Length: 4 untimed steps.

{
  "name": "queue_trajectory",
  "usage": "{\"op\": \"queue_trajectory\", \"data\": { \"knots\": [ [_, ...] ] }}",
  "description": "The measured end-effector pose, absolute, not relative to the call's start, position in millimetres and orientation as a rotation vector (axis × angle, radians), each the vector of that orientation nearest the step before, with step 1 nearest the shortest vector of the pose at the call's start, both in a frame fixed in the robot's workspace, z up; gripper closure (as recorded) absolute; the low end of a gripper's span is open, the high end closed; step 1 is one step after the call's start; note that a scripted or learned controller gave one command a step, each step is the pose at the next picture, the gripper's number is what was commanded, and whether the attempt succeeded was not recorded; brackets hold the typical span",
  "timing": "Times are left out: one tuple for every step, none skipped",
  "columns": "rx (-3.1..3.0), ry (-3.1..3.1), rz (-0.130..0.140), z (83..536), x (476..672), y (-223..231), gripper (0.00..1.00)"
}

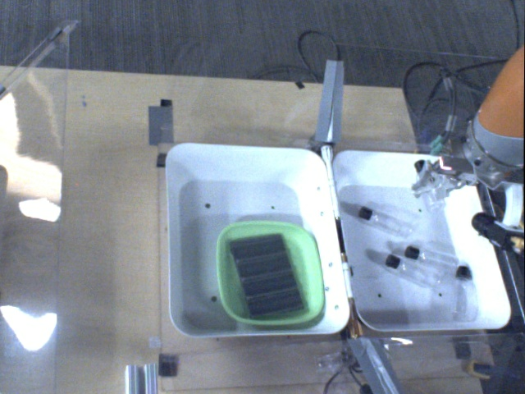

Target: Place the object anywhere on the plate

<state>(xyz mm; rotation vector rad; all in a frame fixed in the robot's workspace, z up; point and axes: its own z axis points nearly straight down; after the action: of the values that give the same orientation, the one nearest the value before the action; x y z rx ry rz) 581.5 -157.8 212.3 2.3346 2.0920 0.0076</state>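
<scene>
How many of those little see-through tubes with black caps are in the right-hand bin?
4, as far as I can tell. One clear plastic tube lies near the top left, two lie side by side mid-bin, and one sits near the lower right corner. Glare may hide others.

Bright, even overhead light; window glare washes the bench (33, 179) at left, and detail is soft.

Single fixed camera above, slanting down on both bins (184, 220).
</scene>
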Motion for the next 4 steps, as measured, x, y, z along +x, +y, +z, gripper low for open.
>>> {"op": "queue_trajectory", "data": {
  "knots": [
    [2.109,2.323,0.006,173,548.0,-111,1.00],
    [1.899,2.497,0.006,185,511.7,-58,1.00],
    [1.841,2.542,0.006,184,492.8,57,1.00],
    [1.842,2.541,0.006,184,492.9,57,0.00]
  ]
}}
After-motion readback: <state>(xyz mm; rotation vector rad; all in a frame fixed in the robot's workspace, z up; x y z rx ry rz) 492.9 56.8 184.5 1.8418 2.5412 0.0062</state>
